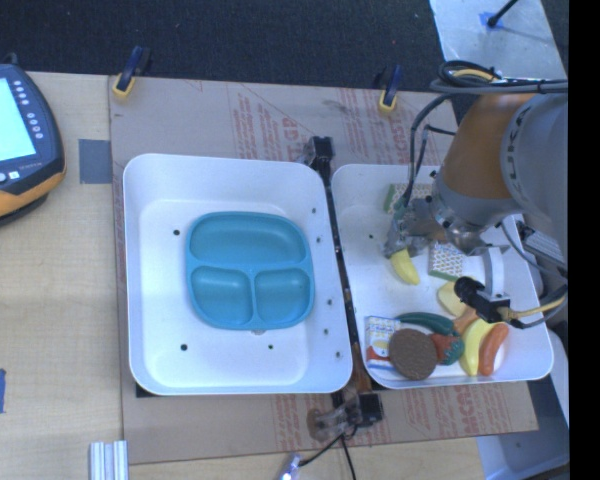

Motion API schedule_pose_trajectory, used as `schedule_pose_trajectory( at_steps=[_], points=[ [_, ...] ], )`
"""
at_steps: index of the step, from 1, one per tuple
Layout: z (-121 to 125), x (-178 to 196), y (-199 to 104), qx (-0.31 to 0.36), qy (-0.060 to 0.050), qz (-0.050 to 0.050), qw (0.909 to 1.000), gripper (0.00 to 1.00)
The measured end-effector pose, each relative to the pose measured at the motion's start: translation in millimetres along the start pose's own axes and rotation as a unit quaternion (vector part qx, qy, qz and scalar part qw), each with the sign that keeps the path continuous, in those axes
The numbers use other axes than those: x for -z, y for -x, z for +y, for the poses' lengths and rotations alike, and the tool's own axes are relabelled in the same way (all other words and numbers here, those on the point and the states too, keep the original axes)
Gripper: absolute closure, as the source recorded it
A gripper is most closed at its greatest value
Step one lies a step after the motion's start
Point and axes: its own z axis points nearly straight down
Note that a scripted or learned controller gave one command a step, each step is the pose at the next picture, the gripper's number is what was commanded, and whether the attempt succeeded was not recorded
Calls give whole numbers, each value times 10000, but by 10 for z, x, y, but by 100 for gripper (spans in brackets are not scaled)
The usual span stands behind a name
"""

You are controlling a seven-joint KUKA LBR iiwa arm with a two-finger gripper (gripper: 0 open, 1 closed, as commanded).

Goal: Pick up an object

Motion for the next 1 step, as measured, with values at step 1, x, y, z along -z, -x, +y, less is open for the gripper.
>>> schedule_pose_trajectory(
  at_steps=[1],
  points=[
    [632,917,-304,-25,27,11,10000,100]
  ],
)
